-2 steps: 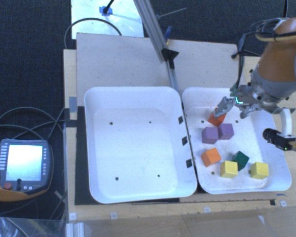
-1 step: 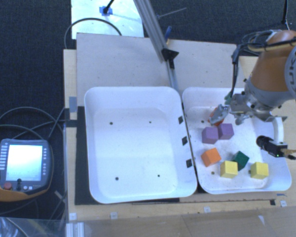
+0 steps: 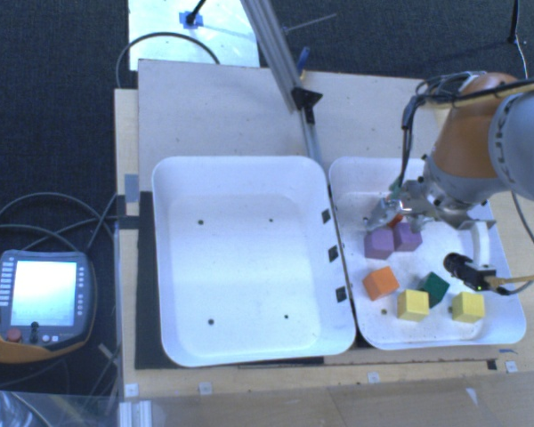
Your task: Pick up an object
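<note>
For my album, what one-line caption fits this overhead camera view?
Gripper poised over purple blocks in the right bin.

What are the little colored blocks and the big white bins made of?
The blocks, like the orange block and a yellow block, look like painted wood or foam: matte, flat faces, crisp edges. I can't tell which. The white bins, such as the left bin, look like smooth molded plastic with rounded corners and a slight sheen.
</note>
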You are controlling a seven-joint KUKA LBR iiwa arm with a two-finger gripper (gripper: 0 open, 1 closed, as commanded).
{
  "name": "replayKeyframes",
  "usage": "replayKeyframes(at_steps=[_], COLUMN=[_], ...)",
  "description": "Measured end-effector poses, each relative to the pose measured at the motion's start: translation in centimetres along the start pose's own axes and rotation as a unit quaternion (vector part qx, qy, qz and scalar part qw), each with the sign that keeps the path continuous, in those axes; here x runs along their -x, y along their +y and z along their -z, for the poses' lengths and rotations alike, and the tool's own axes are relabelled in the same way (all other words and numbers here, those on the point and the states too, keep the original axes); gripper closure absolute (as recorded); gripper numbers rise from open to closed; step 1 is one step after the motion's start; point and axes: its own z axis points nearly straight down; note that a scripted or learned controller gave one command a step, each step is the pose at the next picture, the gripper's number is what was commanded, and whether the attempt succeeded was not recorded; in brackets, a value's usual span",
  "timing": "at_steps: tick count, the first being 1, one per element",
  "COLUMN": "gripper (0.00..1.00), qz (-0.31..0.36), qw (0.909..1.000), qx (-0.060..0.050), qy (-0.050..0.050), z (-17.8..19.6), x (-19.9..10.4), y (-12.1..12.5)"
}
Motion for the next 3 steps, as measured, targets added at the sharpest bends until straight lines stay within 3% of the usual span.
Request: replayKeyframes(at_steps=[1,2,3], gripper=[0.00,1.00,1.00], qz=[0.000,0.000,0.000], qw=[0.9999,0.9999,1.0000], qx=[0.012,0.014,0.004], qy=[-0.003,-0.004,-0.001], z=[-2.7,-1.8,3.0], x=[0.2,0.3,1.1], y=[0.6,0.7,1.3])
